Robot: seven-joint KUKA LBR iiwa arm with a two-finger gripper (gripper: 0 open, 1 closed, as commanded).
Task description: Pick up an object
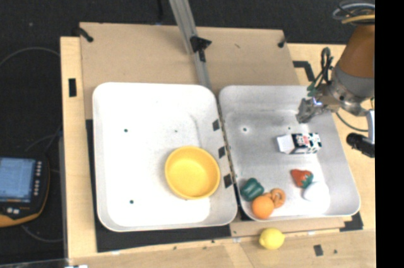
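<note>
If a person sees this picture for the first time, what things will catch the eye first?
The yellow bowl stands out, alone in the left bin. In the right bin, small colourful things cluster near the front edge, among them an orange fruit and a red piece. A yellow lemon lies outside the bins on the bench.

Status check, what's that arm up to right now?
Gripper over right bin's far edge, holding nothing visible. Nearest object: black-and-white box, just below. Nothing between them.

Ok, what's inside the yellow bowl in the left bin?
The yellow bowl in the left bin shows only its own yellow inside, nothing in it. Whatever lies under the bowl is covered from view.
</note>
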